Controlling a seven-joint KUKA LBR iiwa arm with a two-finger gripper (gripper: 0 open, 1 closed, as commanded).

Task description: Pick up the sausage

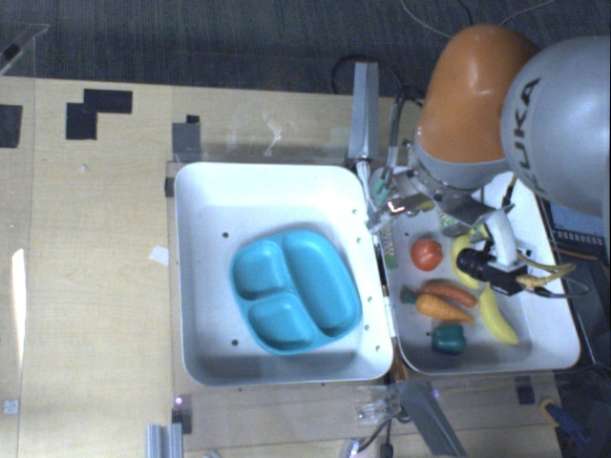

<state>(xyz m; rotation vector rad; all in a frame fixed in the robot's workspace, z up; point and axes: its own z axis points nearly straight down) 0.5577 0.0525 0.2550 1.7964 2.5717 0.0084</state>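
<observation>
The arm (516,93) is seen over the right bin (563,346); the state of its gripper (396,198) cannot be told. A blue tray (296,289) is held in the left bin (210,256). The sausage (449,293), reddish-brown and oblong, is laid slantwise mid-bin, between tomato (426,253) and carrot (443,307), beside a banana (496,315).

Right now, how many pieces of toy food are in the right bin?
5: a tomato at the left, a sausage and a carrot below it, a green piece at the bottom, a banana beside them. The arm may hide more.
</observation>
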